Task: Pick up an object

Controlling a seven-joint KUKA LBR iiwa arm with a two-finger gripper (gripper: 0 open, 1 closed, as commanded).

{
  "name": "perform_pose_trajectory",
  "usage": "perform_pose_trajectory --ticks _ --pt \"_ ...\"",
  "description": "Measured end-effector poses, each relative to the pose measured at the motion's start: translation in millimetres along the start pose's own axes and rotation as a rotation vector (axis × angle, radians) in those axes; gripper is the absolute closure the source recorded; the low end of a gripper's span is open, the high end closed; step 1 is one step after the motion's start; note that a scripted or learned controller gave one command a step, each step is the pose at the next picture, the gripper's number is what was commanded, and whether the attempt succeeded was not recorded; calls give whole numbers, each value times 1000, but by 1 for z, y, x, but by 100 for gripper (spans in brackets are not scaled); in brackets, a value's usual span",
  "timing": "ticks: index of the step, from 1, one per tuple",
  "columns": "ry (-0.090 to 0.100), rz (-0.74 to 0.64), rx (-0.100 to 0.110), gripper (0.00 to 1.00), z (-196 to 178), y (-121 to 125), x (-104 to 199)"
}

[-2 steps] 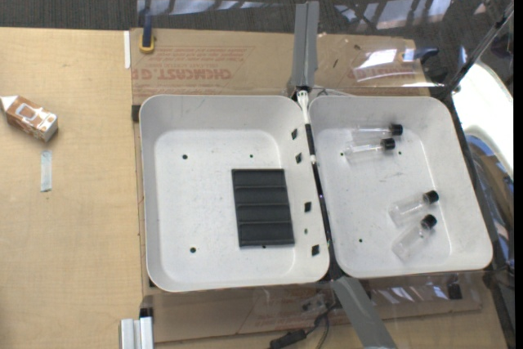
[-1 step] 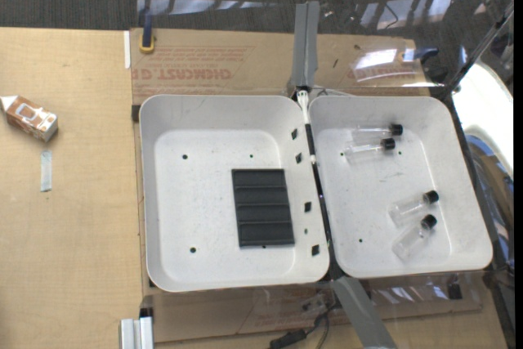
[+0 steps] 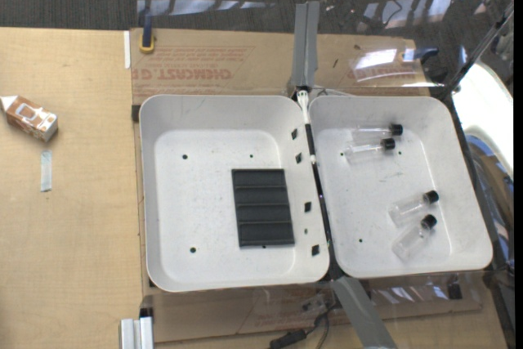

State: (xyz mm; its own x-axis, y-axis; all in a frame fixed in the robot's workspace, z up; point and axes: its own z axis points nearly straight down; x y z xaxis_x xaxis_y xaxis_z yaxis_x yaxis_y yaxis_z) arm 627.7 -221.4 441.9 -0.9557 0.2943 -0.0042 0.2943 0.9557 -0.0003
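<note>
- Right white bin (image 3: 466, 176), near part: two clear plastic vials with black caps (image 3: 411, 237) (image 3: 409, 210) lie side by side, just apart. Both long axes slant, with the caps pointing far-right.
- Left white bin (image 3: 163, 176), middle of the floor: a flat black ribbed rectangular block (image 3: 264, 208), its long axis running near to far.
- Right bin, far part: two more clear black-capped vials (image 3: 365, 150) (image 3: 369, 133) lie almost crosswise, caps to the right.
- Whether the claw is open or closed cannot be told.
- Far left on the tan bench (image 3: 65, 257): a small orange-and-white box (image 3: 31, 118).
</note>
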Motion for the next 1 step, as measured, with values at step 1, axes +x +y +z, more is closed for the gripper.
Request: perform_pose_trajectory --ticks 1 --pt "-1 -110 0 100 0 5 -15"
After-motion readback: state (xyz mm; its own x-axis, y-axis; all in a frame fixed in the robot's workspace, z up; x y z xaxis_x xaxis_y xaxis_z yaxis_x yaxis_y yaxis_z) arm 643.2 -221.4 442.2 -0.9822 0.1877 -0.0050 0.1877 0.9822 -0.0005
